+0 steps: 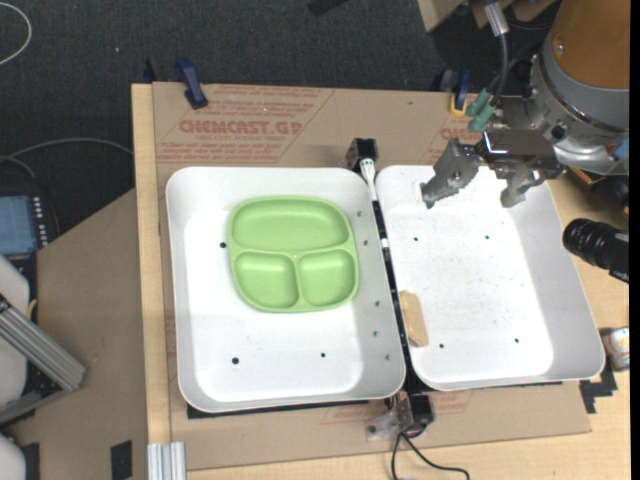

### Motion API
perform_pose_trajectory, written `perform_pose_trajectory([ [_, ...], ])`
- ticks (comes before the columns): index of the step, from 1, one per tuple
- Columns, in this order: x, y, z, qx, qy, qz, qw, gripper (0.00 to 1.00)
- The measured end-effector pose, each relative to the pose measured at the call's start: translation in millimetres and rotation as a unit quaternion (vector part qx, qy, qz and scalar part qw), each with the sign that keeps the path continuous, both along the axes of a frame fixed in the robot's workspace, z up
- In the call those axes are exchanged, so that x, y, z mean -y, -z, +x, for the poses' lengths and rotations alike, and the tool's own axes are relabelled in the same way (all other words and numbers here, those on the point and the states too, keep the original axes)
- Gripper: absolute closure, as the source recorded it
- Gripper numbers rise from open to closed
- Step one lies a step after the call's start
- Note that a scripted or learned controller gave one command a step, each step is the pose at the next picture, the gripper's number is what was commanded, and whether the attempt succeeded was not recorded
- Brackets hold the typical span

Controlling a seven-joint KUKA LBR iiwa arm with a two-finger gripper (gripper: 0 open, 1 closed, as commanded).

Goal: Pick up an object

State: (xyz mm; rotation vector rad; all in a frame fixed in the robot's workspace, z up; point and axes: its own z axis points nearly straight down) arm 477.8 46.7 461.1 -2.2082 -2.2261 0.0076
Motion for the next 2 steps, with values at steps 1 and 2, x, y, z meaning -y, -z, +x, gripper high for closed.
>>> perform_pose_trajectory([
  [1,4,-13,2,0.005,0.003,-0.0005,1.0,1.0],
  [2,-52,4,1,0.002,0.001,-0.0004,1.0,1.0],
])
